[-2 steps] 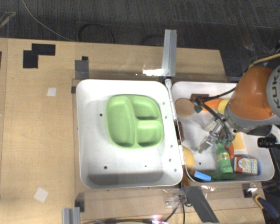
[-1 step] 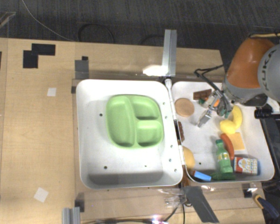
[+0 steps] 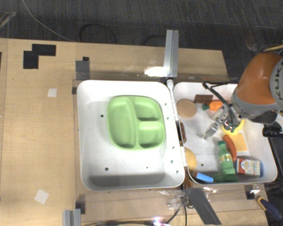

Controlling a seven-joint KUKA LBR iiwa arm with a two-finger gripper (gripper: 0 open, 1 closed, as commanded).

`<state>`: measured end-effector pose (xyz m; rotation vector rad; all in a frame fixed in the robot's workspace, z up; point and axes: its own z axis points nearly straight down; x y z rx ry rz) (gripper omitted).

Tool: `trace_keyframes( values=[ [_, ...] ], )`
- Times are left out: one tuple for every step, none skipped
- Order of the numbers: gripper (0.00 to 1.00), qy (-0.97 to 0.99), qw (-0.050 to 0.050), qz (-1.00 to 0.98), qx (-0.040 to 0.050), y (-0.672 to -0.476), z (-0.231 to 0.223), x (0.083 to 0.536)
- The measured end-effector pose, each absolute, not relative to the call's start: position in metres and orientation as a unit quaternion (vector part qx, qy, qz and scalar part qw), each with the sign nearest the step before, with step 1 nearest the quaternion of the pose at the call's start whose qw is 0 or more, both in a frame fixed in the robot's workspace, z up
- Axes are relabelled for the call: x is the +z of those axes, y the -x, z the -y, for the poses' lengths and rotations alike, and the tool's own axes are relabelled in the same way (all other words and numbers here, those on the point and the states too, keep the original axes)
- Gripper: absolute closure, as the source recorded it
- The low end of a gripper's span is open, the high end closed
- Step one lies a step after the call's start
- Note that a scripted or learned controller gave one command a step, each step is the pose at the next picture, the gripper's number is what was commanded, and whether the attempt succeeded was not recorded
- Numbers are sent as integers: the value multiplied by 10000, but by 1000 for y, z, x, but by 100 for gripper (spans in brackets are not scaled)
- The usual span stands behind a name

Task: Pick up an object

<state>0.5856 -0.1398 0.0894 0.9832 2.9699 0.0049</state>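
My gripper (image 3: 216,127) hangs over the middle of the right bin (image 3: 272,173), pointing down and to the left, with nothing visibly held. Just below it lie a green bottle (image 3: 225,161), a red-orange sausage-shaped piece (image 3: 230,145) and a yellow block (image 3: 240,142). To its upper left sit a round tan disc (image 3: 186,108), a brown bar (image 3: 203,98) and a small orange piece (image 3: 216,105). A juice carton (image 3: 249,166) lies at the bin's lower right.
The left bin (image 3: 92,173) holds a green divided plate (image 3: 134,121). A yellowish round item (image 3: 190,159) and a blue piece (image 3: 204,177) sit at the right bin's lower left. The arm's orange band (image 3: 257,81) looms over the bin's upper right.
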Motion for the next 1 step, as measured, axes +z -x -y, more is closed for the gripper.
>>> trace_keyframes(
  values=[
    [0, -3384, 80, -9410, 13, -538, 135, 91]
  ],
)
